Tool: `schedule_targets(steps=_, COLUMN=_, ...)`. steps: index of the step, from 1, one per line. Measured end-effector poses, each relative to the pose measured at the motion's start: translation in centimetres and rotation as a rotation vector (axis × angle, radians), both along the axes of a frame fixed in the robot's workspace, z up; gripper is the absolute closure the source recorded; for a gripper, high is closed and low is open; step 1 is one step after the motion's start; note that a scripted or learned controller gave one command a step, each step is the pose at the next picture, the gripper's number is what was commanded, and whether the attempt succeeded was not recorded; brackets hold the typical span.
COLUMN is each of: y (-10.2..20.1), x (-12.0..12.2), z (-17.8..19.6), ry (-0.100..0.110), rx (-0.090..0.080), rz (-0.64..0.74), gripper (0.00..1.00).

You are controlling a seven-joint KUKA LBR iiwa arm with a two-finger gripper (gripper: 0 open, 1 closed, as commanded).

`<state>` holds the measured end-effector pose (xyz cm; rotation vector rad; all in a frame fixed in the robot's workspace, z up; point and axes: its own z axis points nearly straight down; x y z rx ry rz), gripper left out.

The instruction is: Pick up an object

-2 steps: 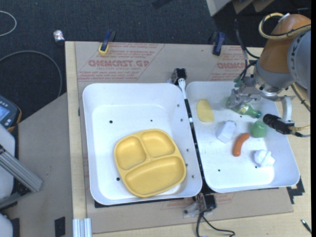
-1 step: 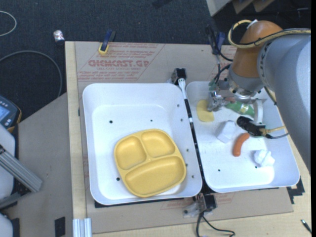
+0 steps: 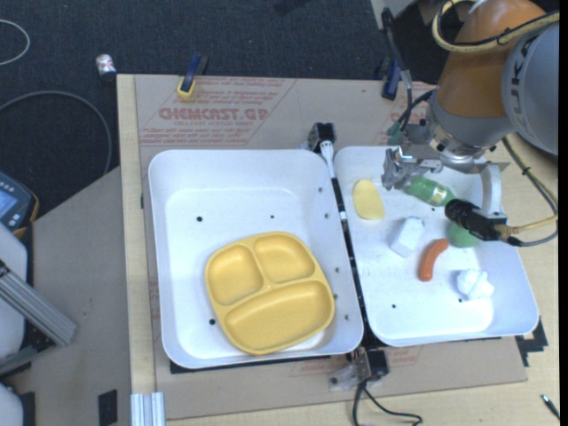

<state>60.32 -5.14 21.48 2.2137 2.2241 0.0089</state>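
Cardboard covered the tabletop (image 3: 222, 114), with two white bins set side by side on it. A yellow divided plate (image 3: 269, 291) was seen in the left bin (image 3: 177, 193). In the right bin (image 3: 497, 313) a yellow piece (image 3: 368, 199), white block (image 3: 407, 236), orange sausage (image 3: 433, 259), white lump (image 3: 474, 283) and green bottle (image 3: 429, 190) were scattered. The pincer (image 3: 404, 169) was placed low at the bin's far end, just beside the green bottle. A clean grasp would need centring over one item, well apart from neighbours. Pincer opening could not be told; nothing was seen held.
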Motion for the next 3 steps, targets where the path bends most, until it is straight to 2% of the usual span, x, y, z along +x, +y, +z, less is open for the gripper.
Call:
schedule_targets(steps=1, y=-10.4, x=-0.4, z=-13.7, ry=0.013, rx=-0.003, rz=-0.014, gripper=1.0)
schedule_targets(steps=2, y=-15.0, x=-3.0, z=-13.0, ry=0.008, rx=0.01, rz=0.005, gripper=1.0)
schedule_targets(steps=3, y=-12.2, x=-7.0, z=-0.8, ry=-0.004, rx=-0.004, rz=-0.002, gripper=1.0)
